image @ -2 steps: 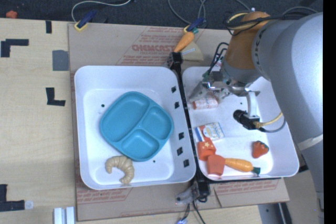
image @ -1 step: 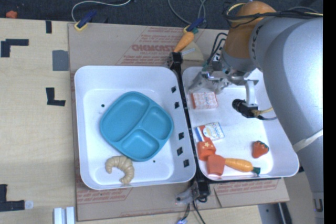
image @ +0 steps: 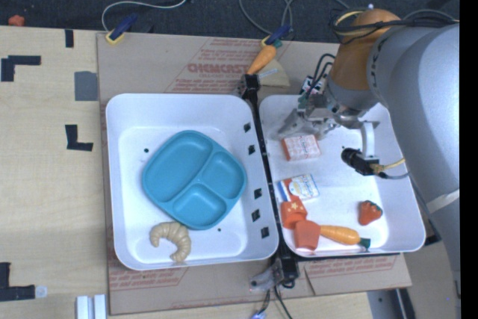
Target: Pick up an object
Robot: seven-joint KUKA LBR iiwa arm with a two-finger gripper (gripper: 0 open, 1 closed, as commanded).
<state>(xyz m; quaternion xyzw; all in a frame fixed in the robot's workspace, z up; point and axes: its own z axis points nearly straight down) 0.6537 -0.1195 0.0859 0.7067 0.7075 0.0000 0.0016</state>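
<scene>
Arm: the grey arm (image: 418, 86) with the orange band comes in from the right and bends over the back part of the right bin (image: 396, 239).
Gripper: the gripper (image: 310, 121) is low over the back left area of the right bin, just above a small pink-and-white packet (image: 302, 148); I cannot tell how it is set, because the metal parts hide it, and I see nothing gripped in it.
Right bin, things: the pink-and-white packet lies just in front of the gripper; nearer the front is a small carton with blue and orange print (image: 300, 188); then an orange cup-like toy (image: 299, 224) at the front left, touching a toy carrot (image: 340, 234) that lies along the front wall; a toy strawberry (image: 369, 212) sits apart, toward the right.
Left bin: the left bin (image: 123, 160) holds a blue divided plate (image: 194, 178) in the middle and a toy croissant (image: 172, 238) near the front wall, just beside the plate.
Behind the bins: another toy carrot (image: 263, 58) lies on the cardboard (image: 149, 63), near cables.
</scene>
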